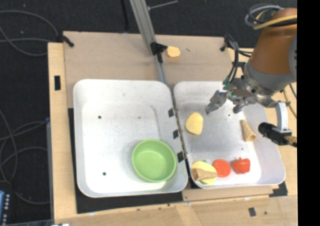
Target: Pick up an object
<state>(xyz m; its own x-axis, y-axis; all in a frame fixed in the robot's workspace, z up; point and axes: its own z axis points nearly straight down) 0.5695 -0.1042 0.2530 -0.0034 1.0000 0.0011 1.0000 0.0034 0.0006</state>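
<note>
The gripper (228, 104) hangs over the right-hand bin (265, 177), its two dark fingers spread apart with nothing between them — one finger (216, 103) reaches out toward the bin's middle, the other sits closer to the wrist. Just below and a little to the left of that outer finger lies a pale yellow lump (195, 123), near but not touching. A small tan cone-shaped piece (248, 130) rests off to the other side of the gripper, nearer the arm (272, 55), whose orange band and grey wrist come in from the right. Along the near edge of that same bin sits a row of small things: a yellow-and-tan piece (204, 172) in the corner, a round red-orange fruit (222, 168) touching it, and a red pepper-like toy (241, 165) just beside that. The left-hand bin (100, 100) holds a green bowl (154, 160), upright, near its front right corner. Both bins rest on a light wooden bench (105, 52), where a small yellow scrap (173, 51) lies beside a slanting metal rail (142, 17). Beyond the bench the floor (60, 0) is dark — loose cables (20, 30) trail across it.
</note>
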